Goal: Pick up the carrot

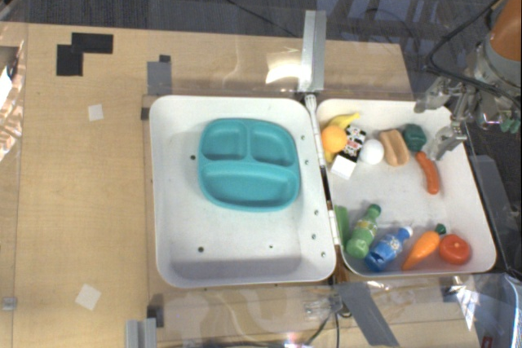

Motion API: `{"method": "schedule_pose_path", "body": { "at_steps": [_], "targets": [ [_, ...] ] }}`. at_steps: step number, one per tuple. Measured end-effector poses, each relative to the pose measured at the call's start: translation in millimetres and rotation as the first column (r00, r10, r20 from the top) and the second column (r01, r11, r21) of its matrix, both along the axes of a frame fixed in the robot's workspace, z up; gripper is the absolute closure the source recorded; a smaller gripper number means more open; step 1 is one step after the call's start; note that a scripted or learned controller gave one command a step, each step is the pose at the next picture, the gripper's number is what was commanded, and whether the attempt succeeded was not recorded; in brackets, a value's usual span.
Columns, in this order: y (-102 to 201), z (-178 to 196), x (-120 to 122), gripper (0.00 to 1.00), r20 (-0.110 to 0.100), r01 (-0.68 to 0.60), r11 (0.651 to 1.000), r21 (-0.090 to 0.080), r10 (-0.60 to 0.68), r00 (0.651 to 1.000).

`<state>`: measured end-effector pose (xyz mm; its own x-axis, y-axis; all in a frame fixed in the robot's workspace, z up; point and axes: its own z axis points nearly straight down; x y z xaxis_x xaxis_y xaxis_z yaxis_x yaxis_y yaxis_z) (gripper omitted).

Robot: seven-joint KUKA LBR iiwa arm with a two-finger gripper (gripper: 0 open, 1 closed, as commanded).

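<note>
The end effector (pixel 451 126) hangs open and empty at the right bin's (pixel 481 208) far edge, so the pickup is not yet begun: the carrot (pixel 420 247) lies well below it, beside the tomato (pixel 454 248).

wooden bench (pixel 73 216), two white bins (pixel 175 257) side by side

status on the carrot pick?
Gripper at right bin's far right edge, nothing in it. Carrot lies at near edge, untouched. Tomato and blue bottle crowd it either side.
</note>
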<state>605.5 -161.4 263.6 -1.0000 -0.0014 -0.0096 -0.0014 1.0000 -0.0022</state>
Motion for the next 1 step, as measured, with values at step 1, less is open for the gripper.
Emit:
{"method": "schedule_pose_path", "body": {
  "at_steps": [1],
  "targets": [
    [-6.4,-84.9,-69.7,0.0,-0.006,-0.302,0.953,0.0,0.302,0.953]
  ]
}}
